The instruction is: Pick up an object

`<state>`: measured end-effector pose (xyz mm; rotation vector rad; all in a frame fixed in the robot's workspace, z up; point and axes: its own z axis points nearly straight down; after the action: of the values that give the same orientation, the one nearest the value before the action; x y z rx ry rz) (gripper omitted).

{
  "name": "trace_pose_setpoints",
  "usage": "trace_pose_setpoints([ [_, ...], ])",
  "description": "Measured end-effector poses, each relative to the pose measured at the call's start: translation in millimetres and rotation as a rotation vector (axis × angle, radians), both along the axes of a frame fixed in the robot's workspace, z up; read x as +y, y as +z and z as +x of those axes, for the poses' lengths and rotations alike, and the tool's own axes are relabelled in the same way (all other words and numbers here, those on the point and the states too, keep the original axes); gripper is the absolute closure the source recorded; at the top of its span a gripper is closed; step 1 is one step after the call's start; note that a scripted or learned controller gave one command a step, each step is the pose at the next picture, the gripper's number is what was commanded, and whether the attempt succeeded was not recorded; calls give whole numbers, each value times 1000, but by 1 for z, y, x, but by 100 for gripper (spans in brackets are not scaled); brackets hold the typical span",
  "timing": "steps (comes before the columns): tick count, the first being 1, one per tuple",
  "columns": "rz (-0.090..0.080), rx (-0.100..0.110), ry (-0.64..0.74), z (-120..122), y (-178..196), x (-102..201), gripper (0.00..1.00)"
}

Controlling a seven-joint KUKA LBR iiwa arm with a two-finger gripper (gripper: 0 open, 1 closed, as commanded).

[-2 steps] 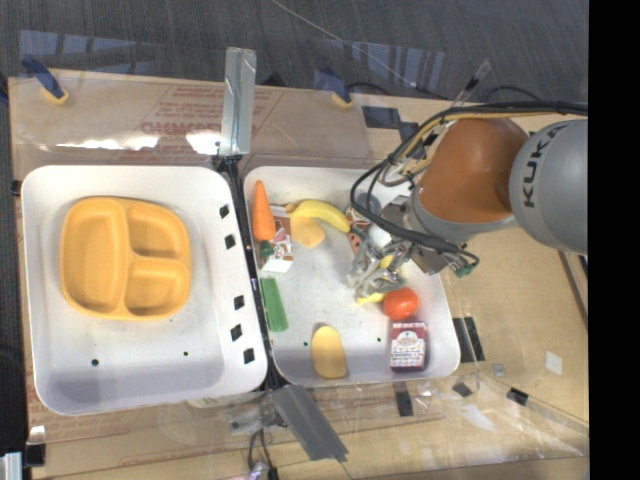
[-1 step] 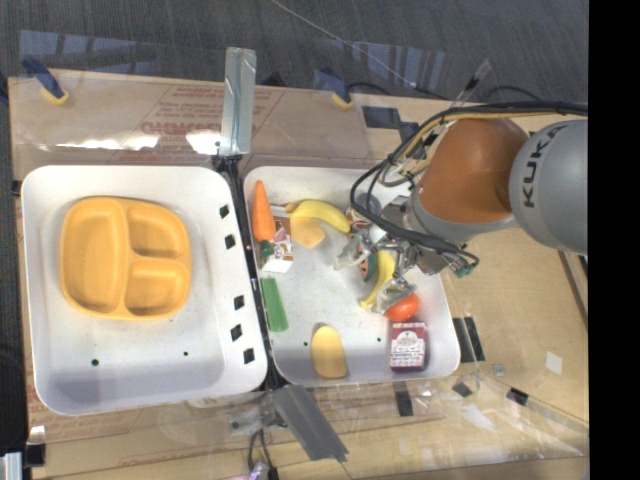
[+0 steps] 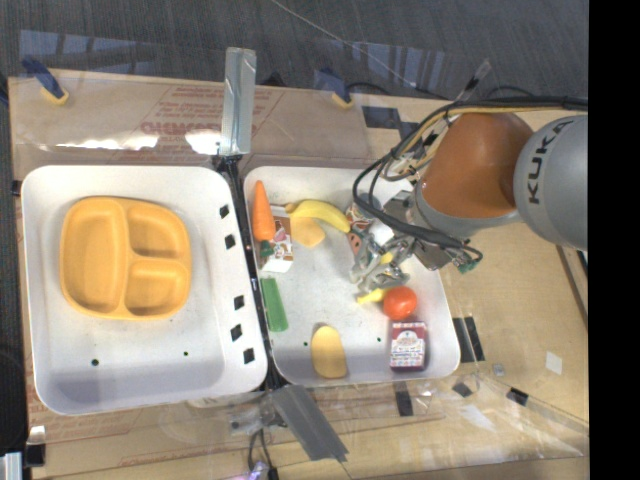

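Two shallow white bins sat side by side on the bench. The left bin held a yellow divided plate in the left part of the frame. The right bin held the loose items: a carrot along its upper left wall, a banana just right of it, a small carton below the carrot, a green stick by the left wall, a yellow bun-shaped piece near the lower edge, a tomato and a red box just below the tomato at the lower right.

The arm reached in from the right, its orange band above the wrist. The gripper hung low over the middle of the right bin, just up and left of the tomato, with a small yellow piece beside its tip. Wires and metal parts crowded it, so whether it was spread or closed could not be told, nor whether it touched anything.
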<state>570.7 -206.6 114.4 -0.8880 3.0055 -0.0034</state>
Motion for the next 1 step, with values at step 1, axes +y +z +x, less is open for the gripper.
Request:
trace_pose_setpoints([
  [1,0,1,0,0,0,0,0],
])
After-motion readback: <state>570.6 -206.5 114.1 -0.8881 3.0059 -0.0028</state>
